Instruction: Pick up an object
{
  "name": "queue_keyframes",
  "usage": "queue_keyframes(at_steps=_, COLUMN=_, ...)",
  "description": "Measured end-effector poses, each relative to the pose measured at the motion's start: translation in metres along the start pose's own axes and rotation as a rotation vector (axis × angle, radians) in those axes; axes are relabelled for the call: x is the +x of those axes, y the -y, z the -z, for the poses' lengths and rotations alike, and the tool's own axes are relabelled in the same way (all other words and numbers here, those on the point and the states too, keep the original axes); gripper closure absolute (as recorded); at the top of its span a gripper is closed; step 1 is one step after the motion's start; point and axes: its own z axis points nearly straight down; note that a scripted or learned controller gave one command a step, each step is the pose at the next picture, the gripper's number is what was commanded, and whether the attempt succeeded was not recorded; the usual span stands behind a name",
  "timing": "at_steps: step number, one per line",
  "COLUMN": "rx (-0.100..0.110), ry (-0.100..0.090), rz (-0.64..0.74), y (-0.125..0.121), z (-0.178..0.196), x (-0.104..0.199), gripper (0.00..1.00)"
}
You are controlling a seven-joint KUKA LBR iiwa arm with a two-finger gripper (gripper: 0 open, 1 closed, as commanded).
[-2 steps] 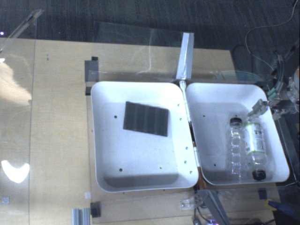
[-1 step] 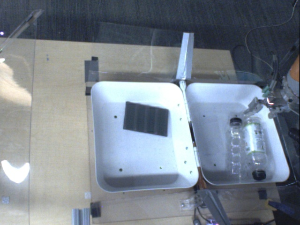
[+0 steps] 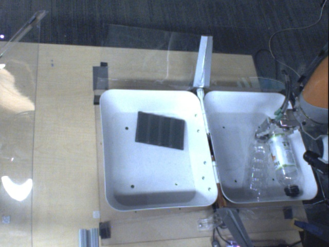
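Clear plastic bottle with black cap (image 3: 282, 161), lying in the right white bin (image 3: 231, 138) directly beneath and just ahead of the tool (image 3: 277, 121), long axis running away from it toward the bin's near wall; tool's opening cannot be told.

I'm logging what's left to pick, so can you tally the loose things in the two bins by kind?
Dark flat ribbed pad, left bin: 1
Clear plastic bottle with a dark cap, right bin: 1
Clear ridged plastic piece beside the bottle, hard to make out: 1
Total: 3
The gripper is over the bottle's upper end.
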Motion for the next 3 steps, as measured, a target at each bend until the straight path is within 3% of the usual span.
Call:
queue_keyframes(at_steps=1, rx=0.019, ry=-0.011, rz=0.078, y=-0.021, z=-0.050, x=-0.004, gripper=0.00)
queue_keyframes(at_steps=2, rx=0.012, ry=-0.009, rz=0.080, y=-0.024, z=-0.037, x=-0.004, gripper=1.00)
queue_keyframes(at_steps=3, rx=0.023, ry=-0.016, rz=0.178, y=-0.028, z=0.049, x=0.058, gripper=1.00)
